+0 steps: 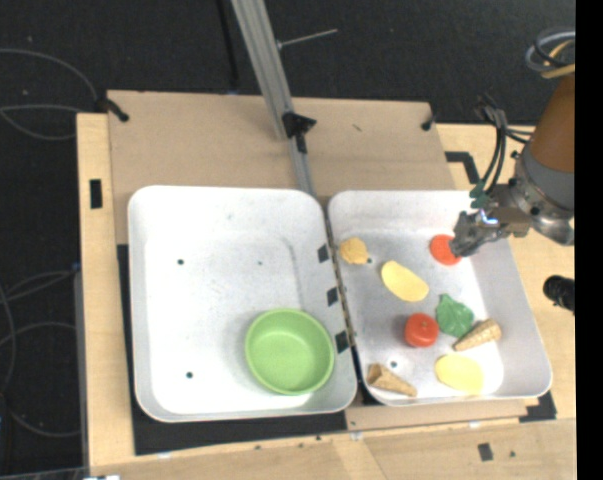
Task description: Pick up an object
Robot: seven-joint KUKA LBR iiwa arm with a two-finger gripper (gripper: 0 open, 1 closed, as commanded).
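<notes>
My gripper (471, 236) hangs over the right bin's (511, 298) far right part, right beside a small red-orange round piece (442, 250) that lies just to its left. In the same bin lie a tan round piece (354, 252), a yellow oval (405, 281), a red tomato-like piece (420, 330), a green leafy piece (453, 316), two cone-shaped pieces (478, 335) (391, 379) and a yellow lemon-like piece (459, 372). Whether anything sits between the fingers cannot be made out.
The left bin (181, 268) holds a green bowl (289, 351) at its near right corner. A grey metal pole (266, 58) slants up from the gap between the bins. Cables (491, 158) hang by the arm's wrist at the right.
</notes>
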